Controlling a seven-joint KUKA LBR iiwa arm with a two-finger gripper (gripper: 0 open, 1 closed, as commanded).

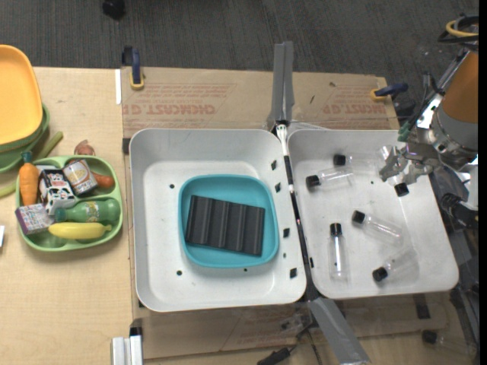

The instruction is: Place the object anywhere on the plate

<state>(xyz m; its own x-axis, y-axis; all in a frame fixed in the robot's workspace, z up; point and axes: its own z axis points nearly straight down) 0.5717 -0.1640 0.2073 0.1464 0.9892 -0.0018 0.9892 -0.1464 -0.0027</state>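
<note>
The arm (pixel 460 90) is cut off by the right edge, so little above its orange band can be seen; the gripper (pixel 396 162) is a tangle of metal and glare over the right bin (pixel 449 268), and its fingers cannot be made out; whether anything sits between them cannot be told; the clear vials (pixel 335 245) nearly vanish against the white floor, their bodies hard to trace apart from the black caps; the stacked yellow plates (pixel 17 97) run off the left edge; the labels on the small packets in the green tray (pixel 114 230) are too small to read.
</note>
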